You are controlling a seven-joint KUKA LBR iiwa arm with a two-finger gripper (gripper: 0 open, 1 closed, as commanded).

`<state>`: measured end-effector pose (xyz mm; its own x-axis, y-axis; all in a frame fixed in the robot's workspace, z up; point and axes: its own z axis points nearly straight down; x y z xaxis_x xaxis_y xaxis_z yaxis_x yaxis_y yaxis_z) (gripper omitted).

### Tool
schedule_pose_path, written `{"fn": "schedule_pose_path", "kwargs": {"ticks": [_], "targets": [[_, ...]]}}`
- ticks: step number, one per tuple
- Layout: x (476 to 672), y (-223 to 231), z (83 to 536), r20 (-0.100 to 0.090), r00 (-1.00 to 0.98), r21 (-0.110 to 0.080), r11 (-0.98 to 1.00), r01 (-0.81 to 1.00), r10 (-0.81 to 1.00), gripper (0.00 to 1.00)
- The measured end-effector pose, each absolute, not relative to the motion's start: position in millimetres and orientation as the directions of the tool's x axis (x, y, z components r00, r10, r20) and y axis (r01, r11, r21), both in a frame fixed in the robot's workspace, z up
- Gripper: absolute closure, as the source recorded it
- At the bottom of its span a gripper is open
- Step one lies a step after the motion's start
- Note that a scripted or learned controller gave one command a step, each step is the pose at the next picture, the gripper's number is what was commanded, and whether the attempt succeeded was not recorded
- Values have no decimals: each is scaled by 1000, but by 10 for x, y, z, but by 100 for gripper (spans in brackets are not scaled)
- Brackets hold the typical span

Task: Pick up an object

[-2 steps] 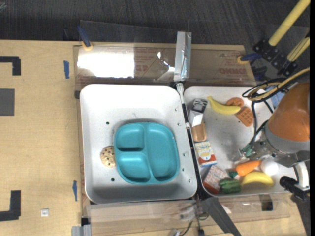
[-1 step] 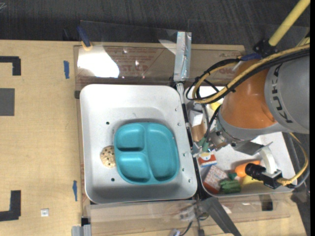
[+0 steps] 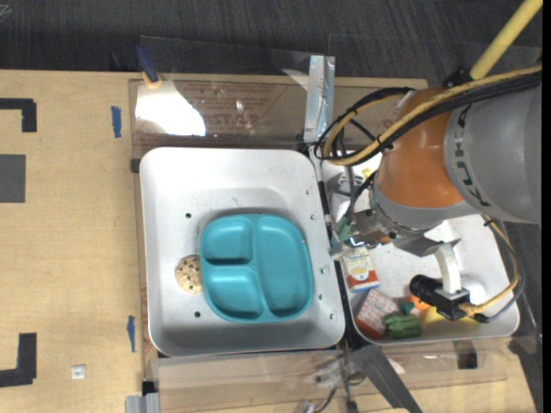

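My gripper (image 3: 351, 233) hangs low over the left side of the right bin (image 3: 491, 256), close to the wall between the bins; the grey arm and its orange band cover most of it from above. Just below it lies a small white and orange carton (image 3: 360, 270). Further toward the front lie a red and white packet (image 3: 374, 309), a green object (image 3: 400, 324) and an orange object (image 3: 424, 306). I see nothing between the gripper and these items that shows a grasp.
The left bin (image 3: 172, 188) holds a teal divided plate (image 3: 256, 267) with a small speckled round cookie (image 3: 188, 273) at its left side. A clear plastic panel (image 3: 232, 106) stands behind the bins. The arm covers the back of the right bin.
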<state>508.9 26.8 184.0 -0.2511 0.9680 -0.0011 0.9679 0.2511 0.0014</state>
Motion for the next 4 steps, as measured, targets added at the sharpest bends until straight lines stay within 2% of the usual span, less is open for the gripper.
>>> {"fn": "schedule_pose_path", "kwargs": {"ticks": [1, 2, 3, 4], "targets": [[5693, 159, 2930, -4, -423, 8, 423, 906, 906, 100], [6101, -522, 3018, -4, -387, 2, 387, 922, 922, 100], [5296, -1198, 2109, 2, -413, -7, 413, 911, 911, 100], [5307, -628, 2340, -1, -238, 3, 238, 971, 971, 100]]}}
